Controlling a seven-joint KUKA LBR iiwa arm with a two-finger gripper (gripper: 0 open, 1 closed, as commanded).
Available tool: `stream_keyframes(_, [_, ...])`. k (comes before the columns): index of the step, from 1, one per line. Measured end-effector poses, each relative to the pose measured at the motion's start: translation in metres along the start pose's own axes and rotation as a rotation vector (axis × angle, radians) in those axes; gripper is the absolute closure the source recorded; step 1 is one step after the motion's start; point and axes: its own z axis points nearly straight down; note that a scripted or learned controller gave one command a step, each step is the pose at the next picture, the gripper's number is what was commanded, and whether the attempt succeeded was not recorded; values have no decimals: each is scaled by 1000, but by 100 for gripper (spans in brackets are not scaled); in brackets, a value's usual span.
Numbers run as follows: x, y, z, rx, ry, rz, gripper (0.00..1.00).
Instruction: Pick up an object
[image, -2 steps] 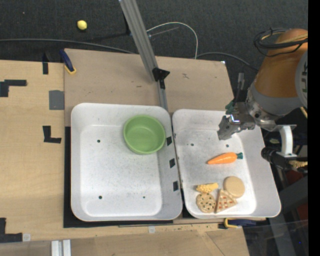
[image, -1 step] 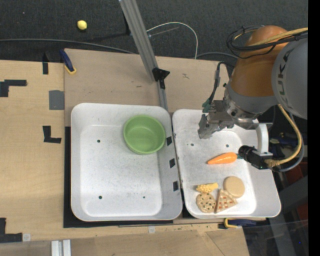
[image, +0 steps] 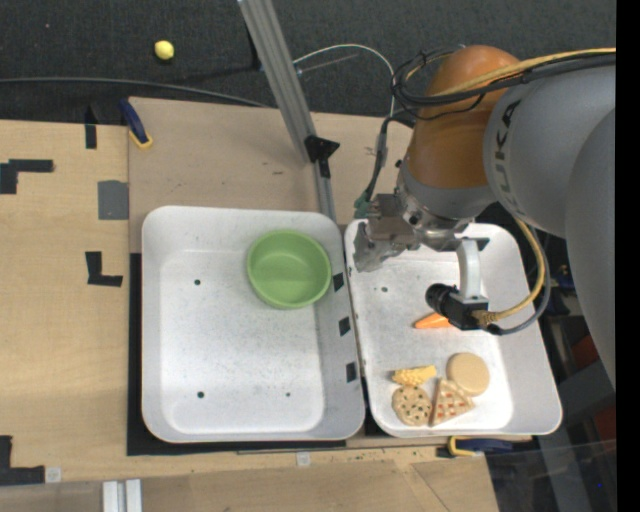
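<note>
My gripper hangs over the top left corner of the right bin, near the divider between the bins. Nothing shows between its fingers. A green bowl sits upright in the upper right part of the left bin, just left of the gripper. An orange carrot-like piece lies in the middle of the right bin, partly behind a black part of the arm. Along the right bin's near edge lie a round tan biscuit, a yellow corn piece, a spotted cookie and a pizza slice.
The big grey arm with its orange band covers the upper right of the right bin. A slanted grey metal pole stands behind the bins. A small yellow ball lies on the dark floor at the far back left.
</note>
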Motion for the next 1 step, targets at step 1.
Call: stream_keyframes(1, [47, -1, 6, 1, 0, 1, 100])
